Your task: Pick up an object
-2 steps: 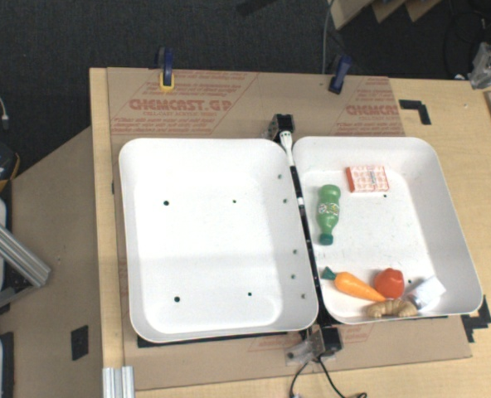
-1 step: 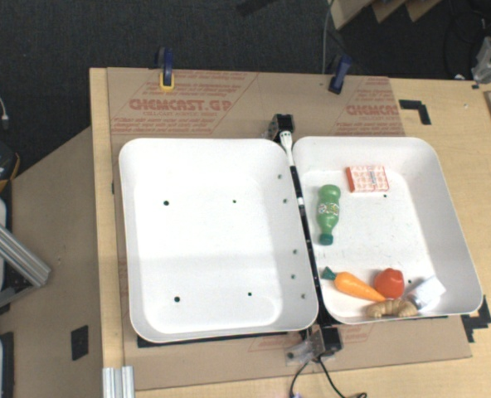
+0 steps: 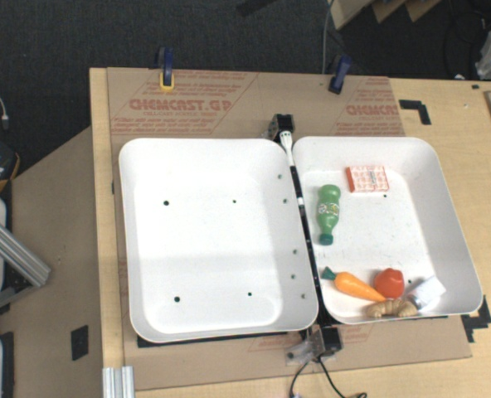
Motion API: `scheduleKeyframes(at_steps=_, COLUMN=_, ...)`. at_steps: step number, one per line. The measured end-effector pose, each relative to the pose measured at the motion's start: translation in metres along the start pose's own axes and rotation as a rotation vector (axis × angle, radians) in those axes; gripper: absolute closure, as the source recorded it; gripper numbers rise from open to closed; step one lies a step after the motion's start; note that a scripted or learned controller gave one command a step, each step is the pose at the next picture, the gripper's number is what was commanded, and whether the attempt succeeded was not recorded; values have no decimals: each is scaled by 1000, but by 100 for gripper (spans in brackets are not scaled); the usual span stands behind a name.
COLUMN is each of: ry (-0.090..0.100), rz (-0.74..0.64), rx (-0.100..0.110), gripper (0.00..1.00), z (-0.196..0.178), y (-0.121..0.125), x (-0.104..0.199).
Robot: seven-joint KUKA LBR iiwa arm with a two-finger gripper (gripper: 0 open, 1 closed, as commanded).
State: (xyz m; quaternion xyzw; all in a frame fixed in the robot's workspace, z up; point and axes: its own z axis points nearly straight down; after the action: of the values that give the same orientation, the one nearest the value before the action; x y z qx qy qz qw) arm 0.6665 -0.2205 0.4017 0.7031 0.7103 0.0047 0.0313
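White bins, both in plain sight; we cannot tell the gripper's state, nor which side it will approach from. All candidates lie in the right bin (image 3: 444, 189). The bottle (image 3: 328, 213) lies alone beside the divider, long axis running near to far. The card (image 3: 367, 178) lies flat. Carrot (image 3: 355, 285), tomato (image 3: 389, 282) and ginger (image 3: 391, 308) crowd the near edge. We judge the bottle the easiest pick, fingers closing across its width.
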Motion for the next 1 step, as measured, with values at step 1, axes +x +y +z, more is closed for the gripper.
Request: scheduleKeyframes(at_steps=1, ry=-3, rz=-1, rx=-5, gripper=100, z=-11, y=1, x=0)
